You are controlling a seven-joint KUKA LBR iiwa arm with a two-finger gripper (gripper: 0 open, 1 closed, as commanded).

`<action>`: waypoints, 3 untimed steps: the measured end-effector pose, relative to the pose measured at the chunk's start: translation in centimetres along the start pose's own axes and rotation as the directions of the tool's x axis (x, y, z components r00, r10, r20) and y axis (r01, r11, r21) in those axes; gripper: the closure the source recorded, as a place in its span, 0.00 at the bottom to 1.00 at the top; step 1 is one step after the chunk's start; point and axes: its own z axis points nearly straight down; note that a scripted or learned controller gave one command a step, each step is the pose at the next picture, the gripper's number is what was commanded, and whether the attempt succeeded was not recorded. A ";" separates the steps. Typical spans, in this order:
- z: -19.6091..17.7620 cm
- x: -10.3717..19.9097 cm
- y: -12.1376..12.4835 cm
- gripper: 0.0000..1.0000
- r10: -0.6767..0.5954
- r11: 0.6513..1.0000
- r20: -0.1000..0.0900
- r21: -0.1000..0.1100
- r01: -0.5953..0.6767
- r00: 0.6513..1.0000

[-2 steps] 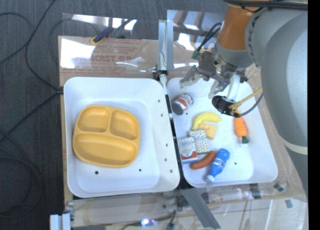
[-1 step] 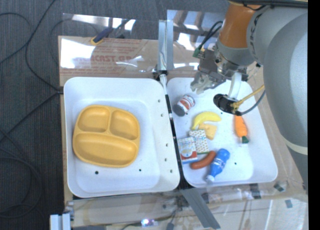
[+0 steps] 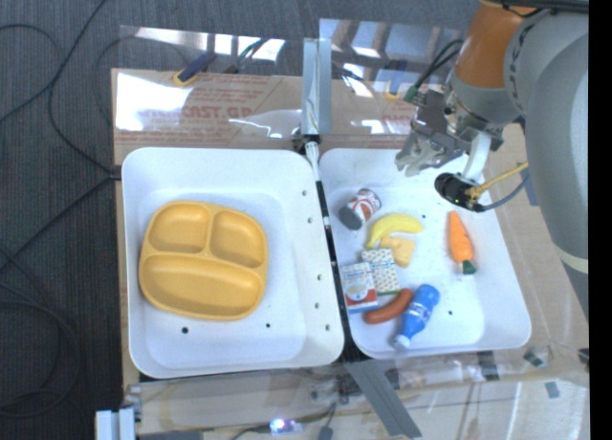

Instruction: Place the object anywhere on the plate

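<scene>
Yellow divided plate (image 3: 203,259) sits in left bin (image 3: 153,165), nothing on it. Toy food clusters in right bin (image 3: 507,314): banana (image 3: 392,228) near centre; small can (image 3: 361,207) just up-left of banana; carrot (image 3: 460,241) to banana's right; two small cartons (image 3: 371,278) below banana; red sausage (image 3: 387,306) and blue bottle (image 3: 416,314) lower still. Arm's jaws (image 3: 417,161) hover up-right of banana, above bin's far edge, apparently slightly spread, pinching nothing.
</scene>
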 end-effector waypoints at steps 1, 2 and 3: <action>-7.1 1.8 -6.5 1.00 0.073 0.997 0.000 -0.001 -0.073 0.997; -2.2 1.6 -8.8 1.00 0.256 0.967 -0.001 0.002 -0.256 0.967; 4.6 -3.1 -15.0 1.00 0.075 0.997 -0.002 0.004 -0.075 0.997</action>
